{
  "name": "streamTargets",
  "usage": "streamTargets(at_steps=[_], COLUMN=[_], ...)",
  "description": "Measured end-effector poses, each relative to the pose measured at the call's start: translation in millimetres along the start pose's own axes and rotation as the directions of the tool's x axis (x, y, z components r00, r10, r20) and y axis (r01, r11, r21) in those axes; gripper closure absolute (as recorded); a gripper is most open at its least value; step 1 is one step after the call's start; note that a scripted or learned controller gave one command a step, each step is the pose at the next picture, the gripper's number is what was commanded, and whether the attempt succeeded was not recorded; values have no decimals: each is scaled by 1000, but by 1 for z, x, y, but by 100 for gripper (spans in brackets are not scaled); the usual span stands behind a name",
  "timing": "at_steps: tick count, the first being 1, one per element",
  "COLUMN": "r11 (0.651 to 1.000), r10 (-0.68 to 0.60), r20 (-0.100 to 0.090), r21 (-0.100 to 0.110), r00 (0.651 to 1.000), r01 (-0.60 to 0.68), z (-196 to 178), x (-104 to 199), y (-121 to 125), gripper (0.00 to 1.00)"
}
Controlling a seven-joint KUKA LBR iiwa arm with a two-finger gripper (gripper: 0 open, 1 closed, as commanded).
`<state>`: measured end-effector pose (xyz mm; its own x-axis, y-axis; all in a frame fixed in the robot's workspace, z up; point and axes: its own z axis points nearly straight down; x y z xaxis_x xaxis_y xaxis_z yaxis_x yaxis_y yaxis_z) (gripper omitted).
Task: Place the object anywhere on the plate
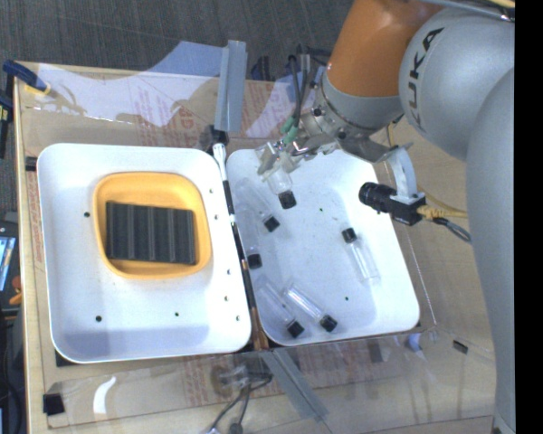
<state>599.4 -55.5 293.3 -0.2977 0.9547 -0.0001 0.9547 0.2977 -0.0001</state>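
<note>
- The objects to be moved are small clear vials with black caps, scattered over the floor of the right bin [394, 310]: one vial [281, 191] lies near the bin's far-left corner, directly under the gripper [278, 158], another vial [360, 253] near the right wall, and a pair of vials [306, 308] by the near edge (loose scatter suits blind, programmed picking).
- The gripper hangs low over that far-left corner, seemingly poised on the nearest vial; whether it is released or clenched I cannot tell, and nothing shows gripped.
- The plate [152, 186], yellow-rimmed with a dark ribbed rack [152, 231] on it, sits toward the far side of the left bin [127, 324], a broad target since any spot counts.
</note>
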Motion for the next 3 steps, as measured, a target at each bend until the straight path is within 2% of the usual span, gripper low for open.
streamTargets(at_steps=[1,2,3], r11=[971,846,766], r10=[-240,-533,-643], r20=[-3,-2,-3], r21=[3,2,2], r00=[971,846,766], r01=[240,533,643], z=[77,102,101], x=[8,13,36], y=[32,38,18], gripper=[100,100,100])
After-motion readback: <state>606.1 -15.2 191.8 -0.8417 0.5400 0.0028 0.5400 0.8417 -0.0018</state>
